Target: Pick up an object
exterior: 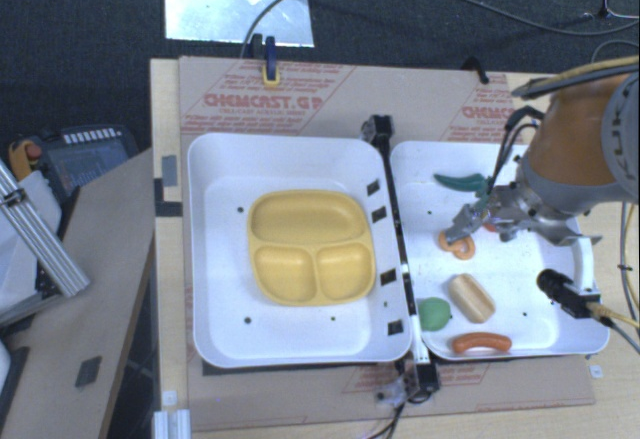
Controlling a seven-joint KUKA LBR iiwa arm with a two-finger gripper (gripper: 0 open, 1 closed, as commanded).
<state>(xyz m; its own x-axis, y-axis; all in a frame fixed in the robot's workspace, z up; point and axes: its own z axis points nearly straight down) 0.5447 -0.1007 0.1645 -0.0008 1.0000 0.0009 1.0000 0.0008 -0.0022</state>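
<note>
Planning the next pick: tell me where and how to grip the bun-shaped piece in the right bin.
Grip the bun-shaped piece across its narrow middle, coming straight down from above. It lies flat and elongated, slanting toward the bin's near right, with bare floor on both long sides; the green piece sits off its near-left side.

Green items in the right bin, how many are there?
2. A dark green pepper-like piece lies near the back of the right bin, and a round green piece sits near its front left corner. The arm may hide others.
</note>
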